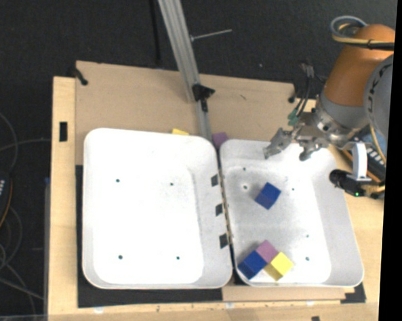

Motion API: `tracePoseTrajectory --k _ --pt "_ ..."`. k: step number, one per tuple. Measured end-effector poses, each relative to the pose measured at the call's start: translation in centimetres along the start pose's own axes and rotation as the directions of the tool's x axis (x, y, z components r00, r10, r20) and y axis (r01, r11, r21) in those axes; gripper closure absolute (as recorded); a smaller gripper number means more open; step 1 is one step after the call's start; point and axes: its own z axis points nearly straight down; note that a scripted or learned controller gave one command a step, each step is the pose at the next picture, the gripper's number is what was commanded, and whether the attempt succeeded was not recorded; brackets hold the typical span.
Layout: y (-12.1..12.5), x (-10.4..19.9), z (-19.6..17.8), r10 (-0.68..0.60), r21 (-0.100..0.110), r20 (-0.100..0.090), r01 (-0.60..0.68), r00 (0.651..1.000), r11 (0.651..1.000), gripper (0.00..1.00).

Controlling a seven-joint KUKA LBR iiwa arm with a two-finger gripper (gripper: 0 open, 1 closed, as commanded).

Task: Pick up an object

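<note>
A blue cube (267, 195) lies near the middle of the right bin (333, 219). At that bin's front edge three blocks sit pressed together: a darker blue one (253, 263), a purple one (267, 249) and a yellow one (279, 265). My gripper (290, 147) hangs above the right bin's back edge, open, with nothing between its two grey fingers. It is behind and slightly right of the blue cube, well apart from it.
The left bin (150, 207) lies beside the right one. A slanted metal pole (184, 47) runs down to the bins' shared back corner. A small yellow piece (180, 131) and a purple piece (220, 138) lie just behind the bins.
</note>
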Motion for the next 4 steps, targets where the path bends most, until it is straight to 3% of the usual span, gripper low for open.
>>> tracePoseTrajectory --k 1,2,3,4 --pt "-2.4 -0.5 12.8 0.006 0.001 0.0 -0.006 1.0 1.0 0.0" --pt "-6.1 4.6 12.6 0.001 0.0 -0.003 -0.001 1.0 1.0 0.0" --pt "-5.9 4.1 11.5 0.013 -0.006 0.0 -0.013 1.0 1.0 1.0" --pt "-11.4 12.9 2.1 -0.003 -0.006 -0.006 0.003 1.0 1.0 1.0"
